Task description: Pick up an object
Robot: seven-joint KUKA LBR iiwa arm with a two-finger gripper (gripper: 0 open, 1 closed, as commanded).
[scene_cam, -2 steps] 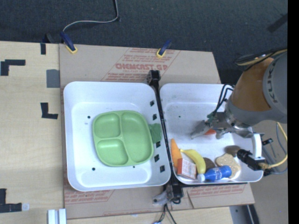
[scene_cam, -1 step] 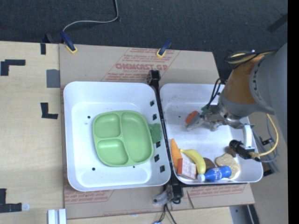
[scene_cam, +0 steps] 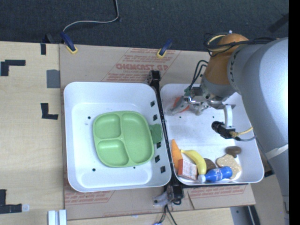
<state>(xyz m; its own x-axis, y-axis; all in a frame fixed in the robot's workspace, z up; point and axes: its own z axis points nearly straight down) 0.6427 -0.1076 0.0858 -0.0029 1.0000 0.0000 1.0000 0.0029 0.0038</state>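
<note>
- Step in hand, judged from the layout: choosing and closing on one item of the heap in the right bin (scene_cam: 260, 167), with nothing seen held yet.
- Candidates all bunched around the banana (scene_cam: 196, 160): an orange piece (scene_cam: 175, 150) just to its left, a small carton (scene_cam: 187, 169) touching it below, a blue bottle (scene_cam: 217, 174) just below and to its right, a round biscuit (scene_cam: 229, 163) beside that, a brown lump (scene_cam: 233, 150) a little above the biscuit.
- Best bet the banana itself (on top of the heap, curved back exposed); better gripped across its narrow width than along its length.
- Worth descending straight down, clear of the carton and the bottle, so as not to shove neighbours against the bin wall.
- Worth lifting slowly; risk of a slip on the smooth skin, or of dragging the carton along.
- Gripper (scene_cam: 181, 107) well above the banana and slightly left, over bare floor near the divider, pointing down and leftwards.
- Spread or closed: cannot be told from this slant (dark and reddish parts overlap there).
- Arm (scene_cam: 265, 83) coming in from the banana's upper right, orange band (scene_cam: 224, 60) above the wrist, bulky grey link overhanging the bin's right side.
- Green plate (scene_cam: 123, 138) far left of the banana, in the other bin (scene_cam: 71, 125), not involved.
</note>
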